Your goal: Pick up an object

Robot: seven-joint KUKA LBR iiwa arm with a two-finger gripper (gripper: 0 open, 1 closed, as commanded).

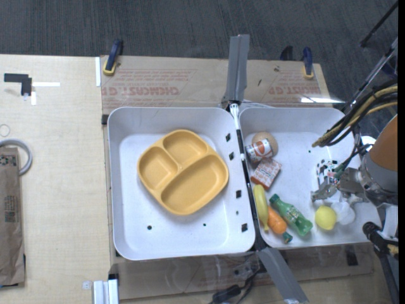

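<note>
We see the arm cut off at the right edge, its hand low in the right bin, just above a lemon. Cables and metal parts clutter the hand, and we cannot tell how it stands or whether it holds anything. A pale, crumpled thing beside the lemon is too blurred to name. Along the bin's left side lie a can, a red packet, a banana, a carrot and a green bottle; their labels are too small to read. The left bin holds a yellow divided plate. Red print on the cardboard behind appears upside down and is hard to read.
</note>
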